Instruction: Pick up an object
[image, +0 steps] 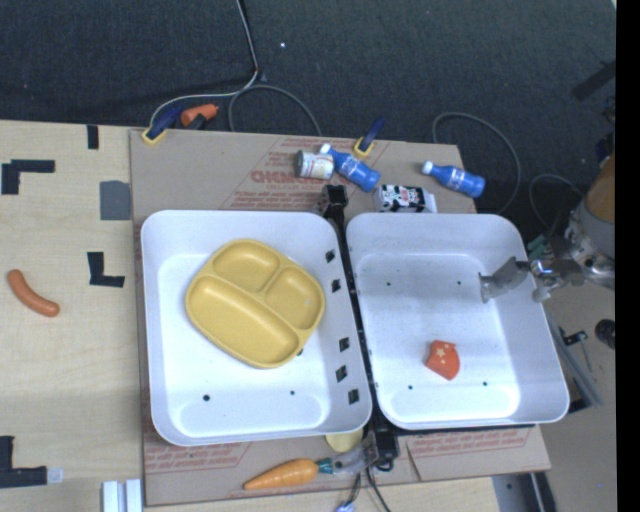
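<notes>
So the little red-orange object (442, 360) is sitting in the right bin (400, 240), toward the front, nothing touching it. The gripper (497, 281) is hanging over that bin's right edge, well apart from it and further back; honestly can't tell what state it's in from this angle. The left bin (170, 330) is holding a yellow divided plate (255, 301). Outside the bins, a toy carrot (282, 475) is lying in front, a toy hot dog (33, 293) off left, and blue bottles (356, 170) behind.
</notes>
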